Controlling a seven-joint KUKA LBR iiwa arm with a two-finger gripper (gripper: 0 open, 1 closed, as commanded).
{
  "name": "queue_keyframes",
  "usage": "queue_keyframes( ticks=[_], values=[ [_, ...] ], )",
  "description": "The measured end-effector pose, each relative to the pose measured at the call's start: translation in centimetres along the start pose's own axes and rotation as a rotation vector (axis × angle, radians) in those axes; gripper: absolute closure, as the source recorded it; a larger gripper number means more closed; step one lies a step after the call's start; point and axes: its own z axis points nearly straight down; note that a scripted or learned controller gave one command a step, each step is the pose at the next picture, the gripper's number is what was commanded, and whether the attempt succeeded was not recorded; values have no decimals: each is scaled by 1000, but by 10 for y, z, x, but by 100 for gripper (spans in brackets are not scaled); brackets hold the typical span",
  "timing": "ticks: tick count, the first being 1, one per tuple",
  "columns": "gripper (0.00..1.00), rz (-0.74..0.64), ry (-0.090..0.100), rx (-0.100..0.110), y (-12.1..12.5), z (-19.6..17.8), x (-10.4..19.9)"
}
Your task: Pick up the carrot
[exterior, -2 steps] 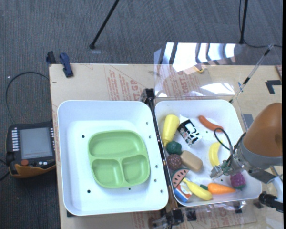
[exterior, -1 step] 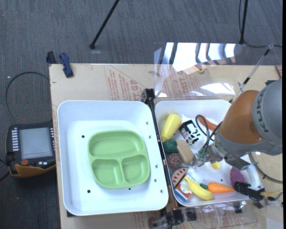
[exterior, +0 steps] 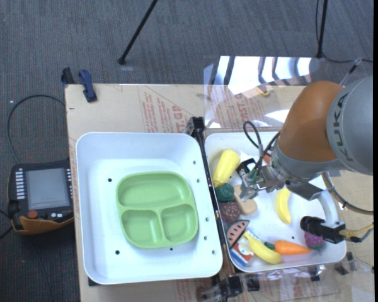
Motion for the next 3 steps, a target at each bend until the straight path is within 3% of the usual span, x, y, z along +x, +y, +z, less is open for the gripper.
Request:
queue_keyframes(
  ticks=[1, 2, 3],
  values=[
    [100, 2, 4, 17, -2, -2, -1],
    [100, -285, 2, 12, -18, 5, 54],
    [100, -305, 0, 11, -54, 4, -7]
  ],
)
